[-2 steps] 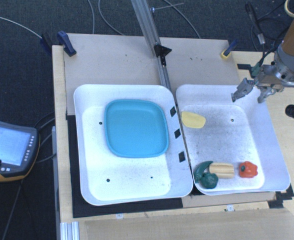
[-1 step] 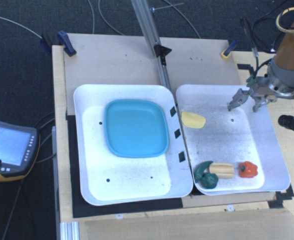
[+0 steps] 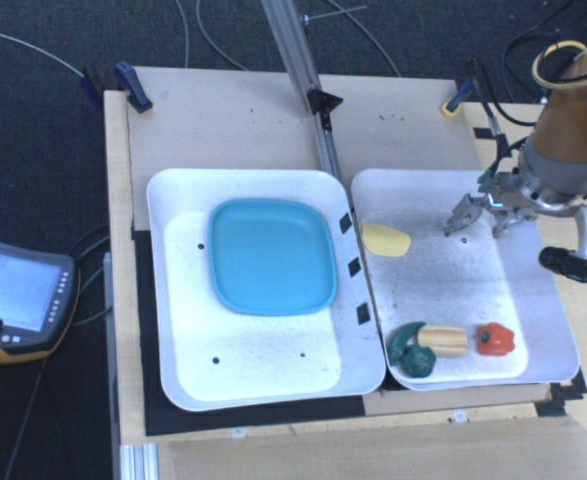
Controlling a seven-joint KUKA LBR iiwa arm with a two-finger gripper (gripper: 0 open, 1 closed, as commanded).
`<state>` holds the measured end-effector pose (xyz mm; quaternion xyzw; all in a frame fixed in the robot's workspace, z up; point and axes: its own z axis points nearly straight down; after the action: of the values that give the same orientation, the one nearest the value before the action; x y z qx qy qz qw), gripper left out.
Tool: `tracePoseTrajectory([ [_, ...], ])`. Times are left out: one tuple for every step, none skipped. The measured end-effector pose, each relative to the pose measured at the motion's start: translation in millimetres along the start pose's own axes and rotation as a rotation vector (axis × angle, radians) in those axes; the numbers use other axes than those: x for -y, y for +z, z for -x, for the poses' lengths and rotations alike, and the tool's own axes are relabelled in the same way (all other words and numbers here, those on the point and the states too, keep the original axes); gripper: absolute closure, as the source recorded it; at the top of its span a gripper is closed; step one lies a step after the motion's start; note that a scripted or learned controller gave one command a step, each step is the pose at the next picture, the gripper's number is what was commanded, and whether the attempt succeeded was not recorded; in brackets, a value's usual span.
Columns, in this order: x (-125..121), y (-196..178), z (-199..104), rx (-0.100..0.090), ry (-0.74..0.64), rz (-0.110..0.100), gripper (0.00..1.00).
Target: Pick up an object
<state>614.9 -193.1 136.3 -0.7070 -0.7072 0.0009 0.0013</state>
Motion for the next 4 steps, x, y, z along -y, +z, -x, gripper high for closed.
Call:
tracePoseTrajectory([
  [0.7,42.8,-0.5,0.000,0.000,0.000,0.00],
  [-0.8,29.5,-0.1,0.001,0.000,0.005,1.00],
  [2.3,-32.8,3.0,0.002,0.000,0.009,1.00],
  [1.5,-72.5,3.1,0.002,0.000,0.008,1.00],
])
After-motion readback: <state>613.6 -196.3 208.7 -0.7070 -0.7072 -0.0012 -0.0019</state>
